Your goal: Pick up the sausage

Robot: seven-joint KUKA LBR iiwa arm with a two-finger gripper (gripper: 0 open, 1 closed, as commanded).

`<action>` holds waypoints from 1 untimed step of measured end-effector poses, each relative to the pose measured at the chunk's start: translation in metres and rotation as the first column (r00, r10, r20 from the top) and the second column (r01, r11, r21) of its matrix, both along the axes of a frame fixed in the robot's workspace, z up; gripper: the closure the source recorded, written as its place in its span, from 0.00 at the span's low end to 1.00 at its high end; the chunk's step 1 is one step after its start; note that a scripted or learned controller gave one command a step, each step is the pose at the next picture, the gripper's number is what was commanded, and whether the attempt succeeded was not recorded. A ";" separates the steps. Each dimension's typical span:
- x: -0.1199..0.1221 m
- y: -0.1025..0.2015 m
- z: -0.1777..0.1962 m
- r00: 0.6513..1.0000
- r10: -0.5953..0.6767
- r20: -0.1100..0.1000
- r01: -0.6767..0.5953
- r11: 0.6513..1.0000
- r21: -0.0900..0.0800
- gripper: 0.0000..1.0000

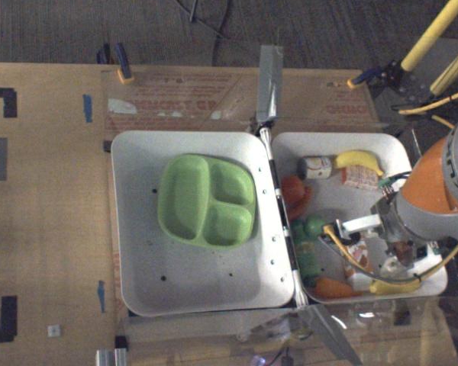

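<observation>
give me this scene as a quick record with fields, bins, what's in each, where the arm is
left bin: holds a green divided plate
right bin: holds a banana, a small can, a red item, a green item, a carrot and other toy food
sausage: cannot pick it out for certain among the food
arm: reaching in from the right, over the right bin
hand: low over the near right part of the right bin; fingers too cluttered to read
</observation>
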State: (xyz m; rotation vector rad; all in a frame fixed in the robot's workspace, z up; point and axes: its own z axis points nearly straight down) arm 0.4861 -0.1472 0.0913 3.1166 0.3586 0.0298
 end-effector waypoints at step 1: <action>0.001 -0.004 0.000 1.000 -0.021 0.000 0.021 1.000 0.005 0.00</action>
